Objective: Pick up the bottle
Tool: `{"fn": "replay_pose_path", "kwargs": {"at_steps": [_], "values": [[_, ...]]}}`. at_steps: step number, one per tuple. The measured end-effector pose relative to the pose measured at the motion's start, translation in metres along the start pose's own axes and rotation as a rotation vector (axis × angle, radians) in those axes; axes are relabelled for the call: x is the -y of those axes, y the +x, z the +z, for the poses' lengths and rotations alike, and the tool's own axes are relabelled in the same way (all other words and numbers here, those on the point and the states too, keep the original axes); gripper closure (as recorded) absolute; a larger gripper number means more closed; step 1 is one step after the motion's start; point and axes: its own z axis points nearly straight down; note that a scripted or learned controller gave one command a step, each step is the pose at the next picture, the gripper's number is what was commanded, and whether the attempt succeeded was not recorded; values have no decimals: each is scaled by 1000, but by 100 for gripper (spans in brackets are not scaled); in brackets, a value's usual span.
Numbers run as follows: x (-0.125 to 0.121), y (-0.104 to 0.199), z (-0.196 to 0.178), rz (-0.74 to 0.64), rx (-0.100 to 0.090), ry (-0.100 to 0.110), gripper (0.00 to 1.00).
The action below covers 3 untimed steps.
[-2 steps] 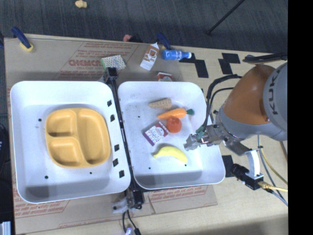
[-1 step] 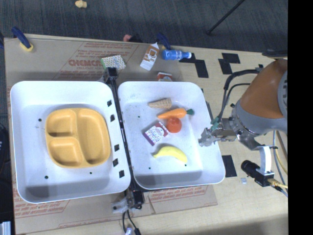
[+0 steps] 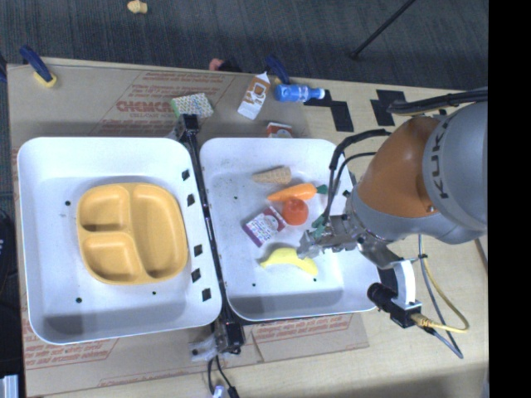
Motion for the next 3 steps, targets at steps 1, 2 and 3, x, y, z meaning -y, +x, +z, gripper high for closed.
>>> {"fn": "replay_pose_path", "kwargs": {"at_steps": [1,2,3], "values": [[1,-17,-31,280,1,-1,100],[2,-19,-22,312,0,2,100],[0,8,-25,52,-1,0,100]]}}
